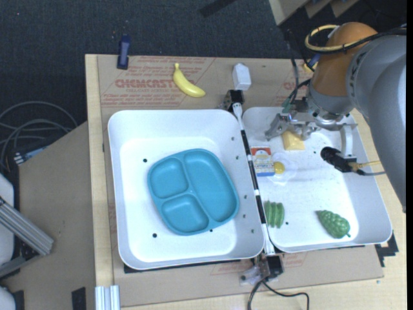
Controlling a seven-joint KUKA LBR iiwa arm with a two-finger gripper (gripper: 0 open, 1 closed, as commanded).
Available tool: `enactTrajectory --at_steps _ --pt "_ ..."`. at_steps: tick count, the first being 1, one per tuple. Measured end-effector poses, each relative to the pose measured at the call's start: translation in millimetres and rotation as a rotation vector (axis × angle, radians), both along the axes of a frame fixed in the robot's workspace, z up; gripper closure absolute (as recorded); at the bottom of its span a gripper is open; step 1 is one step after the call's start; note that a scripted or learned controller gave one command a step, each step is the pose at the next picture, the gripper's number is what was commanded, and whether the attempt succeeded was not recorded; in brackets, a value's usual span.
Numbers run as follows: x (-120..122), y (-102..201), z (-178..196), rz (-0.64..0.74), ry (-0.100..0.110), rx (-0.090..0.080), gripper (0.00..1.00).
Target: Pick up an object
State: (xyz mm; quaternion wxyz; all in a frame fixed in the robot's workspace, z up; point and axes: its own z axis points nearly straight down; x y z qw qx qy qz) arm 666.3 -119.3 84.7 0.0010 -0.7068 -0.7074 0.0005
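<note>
The right bin [368,202] holds several small things. A pale yellow block [294,141] lies near its back left corner. My gripper [292,125] hangs right over that block's far edge, and whether it touches the block cannot be made out. A small red, white and blue box [261,161] lies against the left wall, with a little yellow piece [278,168] beside it. Toward the front lie a ribbed green vegetable [275,214] and a bumpy green leafy item [333,223].
A blue divided plate [191,190] lies in the left bin [129,141]. Behind the bins, the bench carries a yellow banana [186,82], a small white block [241,76] and a blue object [123,51]. The grey arm [381,76] comes in from the right.
</note>
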Motion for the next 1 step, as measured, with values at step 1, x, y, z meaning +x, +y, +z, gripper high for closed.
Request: enactTrajectory --at_steps 1 --pt "2.9 -0.3 14.3 0.001 -0.01 -0.003 1.0"
